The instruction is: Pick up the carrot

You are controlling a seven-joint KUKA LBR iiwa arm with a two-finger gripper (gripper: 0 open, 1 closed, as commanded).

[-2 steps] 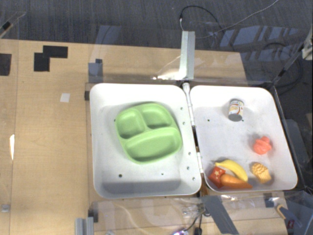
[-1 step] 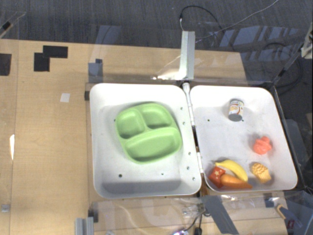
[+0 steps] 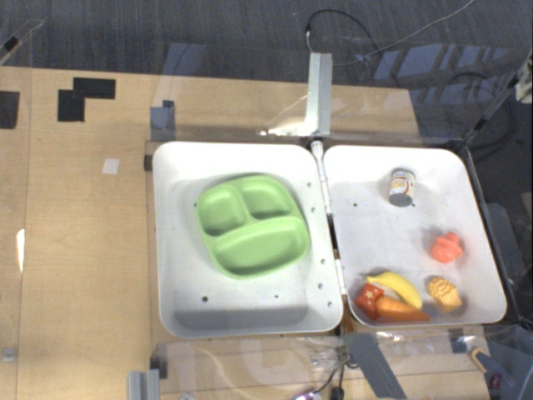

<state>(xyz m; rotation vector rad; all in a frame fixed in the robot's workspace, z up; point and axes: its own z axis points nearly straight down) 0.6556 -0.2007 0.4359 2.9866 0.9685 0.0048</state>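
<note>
carrot [image 3: 401, 309] beside banana [image 3: 397, 287]

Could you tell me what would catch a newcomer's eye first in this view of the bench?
The bright green divided plate stands out, lying in the middle of the left bin. Next comes the cluster in the right bin's near corner: the carrot lying against a banana and a red item. A small can stands apart toward the far side.
</note>
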